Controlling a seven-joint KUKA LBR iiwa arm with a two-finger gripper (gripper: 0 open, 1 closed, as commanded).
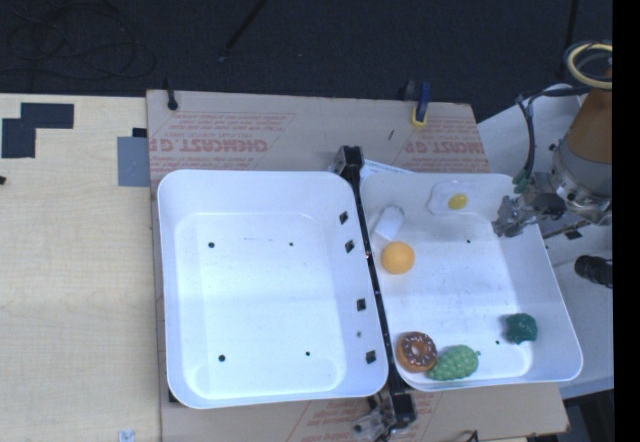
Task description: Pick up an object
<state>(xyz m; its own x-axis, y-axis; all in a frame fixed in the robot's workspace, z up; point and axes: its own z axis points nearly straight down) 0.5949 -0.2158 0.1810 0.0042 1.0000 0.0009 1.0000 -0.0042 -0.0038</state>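
The right bin (560, 330) holds several small objects: an orange ball (397, 258), a white cup lying on its side (386, 222), a toy fried egg (451, 199), a brown doughnut (415, 351), a green grape bunch (454, 363) and a dark green lump (520, 328). My gripper (508, 218) hangs over the right bin's far right rim, well away from all of these. Nothing shows between its fingers.
The left bin (170, 230) sits beside the right one, with a black divider rail (365, 260) between them. Both rest on a cardboard sheet (300, 135). Cables and arm hardware crowd the right side near the bin's edge.
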